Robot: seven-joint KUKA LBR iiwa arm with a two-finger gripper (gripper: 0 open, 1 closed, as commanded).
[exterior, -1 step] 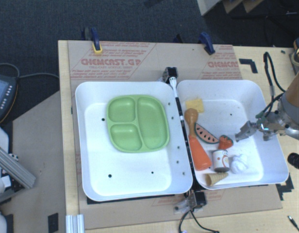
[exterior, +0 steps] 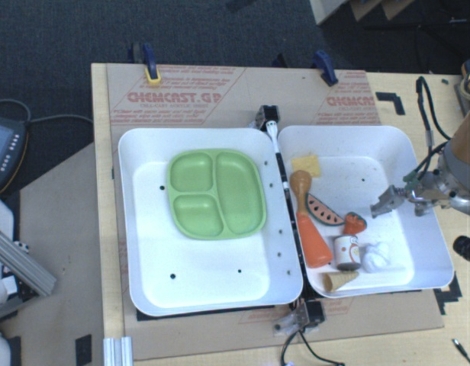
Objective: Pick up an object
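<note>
From my station I saw the bench (exterior: 220, 90), a flat board with red lettering printed along its far edge, carrying two shallow white plastic bins side by side. The left bin (exterior: 151, 273) held one thing: a pale green divided plate (exterior: 217, 194) with three compartments and rounded corners, matte and smooth, lying flat toward the bin's far half.

The right bin (exterior: 387, 147) held the small items, crowded along its left wall and near corner. Largest was an orange bottle-shaped toy with a tan rounded top (exterior: 308, 221), lying lengthwise beside the left wall. A watermelon slice toy (exterior: 325, 210), red with a dark rind, lay just beside it toward the bin's middle. A flat yellow piece (exterior: 306, 165) sat near the far left corner. Against the near edge lay a tan cone (exterior: 338, 280), a small white cylinder with a dark end (exterior: 346, 252), a crumpled white lump (exterior: 376, 258) and a small red-orange piece (exterior: 355, 223).

The gripper (exterior: 388, 202) hung over the right side of the right bin, its grey metal fingers slightly parted with nothing between them, well apart from the toys.
</note>
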